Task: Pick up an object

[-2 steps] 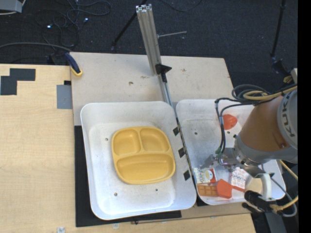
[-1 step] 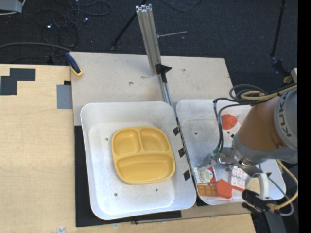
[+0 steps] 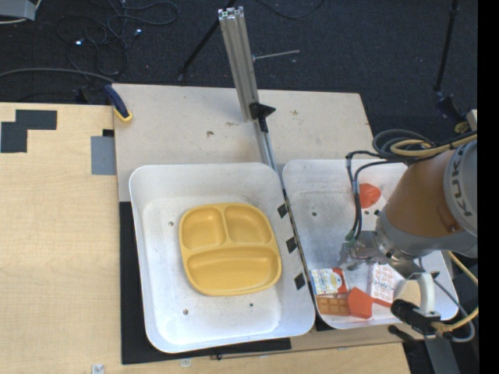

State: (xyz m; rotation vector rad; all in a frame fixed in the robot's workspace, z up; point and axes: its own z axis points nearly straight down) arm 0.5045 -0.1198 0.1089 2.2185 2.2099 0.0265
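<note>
In the camera view, the arm [image 3: 425, 201] reached in from the right and covered much of the right bin [image 3: 312, 185]. Its orange band hid whatever lay beneath the wrist, and the grey shell carried dark letters, of which only "KU" could be read before the frame cut them off. The end effector [image 3: 360, 252] hung low over the right bin, just above the small items there; whether it was released or clenched could not be told, as its tip was a blur of metal and cable against the white floor.

The candidate things for picking lay in the right bin's near end. A small carton [image 3: 327, 280] with a red and white printed face lay just left of the end effector; its writing was too small to read. A waffle-patterned piece [image 3: 331, 305] lay just below it, touching an orange block [image 3: 359, 303]. A white packet with red print [image 3: 382, 283] lay partly under the arm, its label illegible. A red-orange item [image 3: 369, 195] showed farther back beside black cables, half hidden by the arm.

The left bin [image 3: 156, 287] held a yellow three-compartment tray [image 3: 230, 248], lying flat near its middle. An aluminium post [image 3: 238, 61] rose from the bench [image 3: 312, 123] behind the bins.
</note>
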